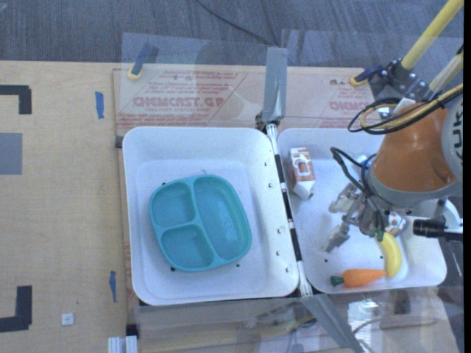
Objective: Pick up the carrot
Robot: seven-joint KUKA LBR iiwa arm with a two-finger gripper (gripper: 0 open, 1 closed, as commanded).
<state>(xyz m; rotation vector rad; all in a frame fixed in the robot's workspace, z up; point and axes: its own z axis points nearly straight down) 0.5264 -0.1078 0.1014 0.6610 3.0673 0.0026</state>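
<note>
The orange carrot (358, 277) with its green stub lies near the front edge of the right bin (316, 259). My gripper (340, 220) hangs over the middle of that bin, up and to the left of the carrot and apart from it. Its two metal fingers (336, 239) are spread open with nothing between them. The orange-banded wrist (408, 160) hides the bin floor behind the gripper.
A yellow banana (391, 254) lies just right of and above the carrot, nearly touching it. A small brown-and-white carton (300, 172) sits at the right bin's left wall. A teal divided plate (200, 221) rests in the left bin (140, 160).
</note>
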